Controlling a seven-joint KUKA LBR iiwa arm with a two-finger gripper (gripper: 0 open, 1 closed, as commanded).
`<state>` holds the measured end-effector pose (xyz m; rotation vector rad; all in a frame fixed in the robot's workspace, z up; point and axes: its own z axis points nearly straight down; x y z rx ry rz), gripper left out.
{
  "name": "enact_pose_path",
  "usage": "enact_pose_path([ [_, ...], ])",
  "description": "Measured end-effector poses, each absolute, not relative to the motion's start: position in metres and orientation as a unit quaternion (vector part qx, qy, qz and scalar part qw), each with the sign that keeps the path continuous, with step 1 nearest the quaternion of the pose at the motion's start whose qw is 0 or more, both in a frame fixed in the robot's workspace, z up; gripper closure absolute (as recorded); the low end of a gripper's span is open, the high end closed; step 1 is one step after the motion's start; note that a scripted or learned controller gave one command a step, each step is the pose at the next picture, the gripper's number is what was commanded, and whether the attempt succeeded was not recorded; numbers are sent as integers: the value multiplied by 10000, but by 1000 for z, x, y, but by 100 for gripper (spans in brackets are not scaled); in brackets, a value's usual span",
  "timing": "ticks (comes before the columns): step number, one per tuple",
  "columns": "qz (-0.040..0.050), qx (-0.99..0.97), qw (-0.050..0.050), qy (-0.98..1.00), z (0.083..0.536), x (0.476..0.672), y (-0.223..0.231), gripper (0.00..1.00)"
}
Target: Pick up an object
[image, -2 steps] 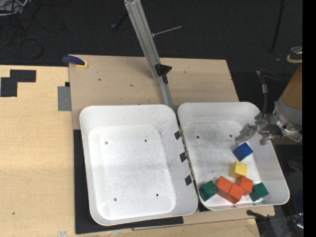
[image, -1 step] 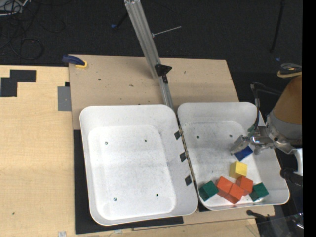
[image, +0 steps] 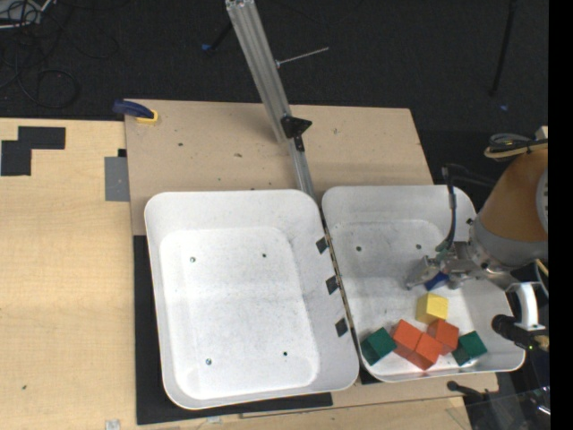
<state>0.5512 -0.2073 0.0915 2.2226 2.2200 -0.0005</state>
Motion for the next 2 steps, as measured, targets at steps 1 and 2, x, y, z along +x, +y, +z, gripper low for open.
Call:
enact_pose_path([
  [1,0,7097,-9,7045,101,550,-208,100],
  [2,7,7066,8,7076,162,550,-202,100],
])
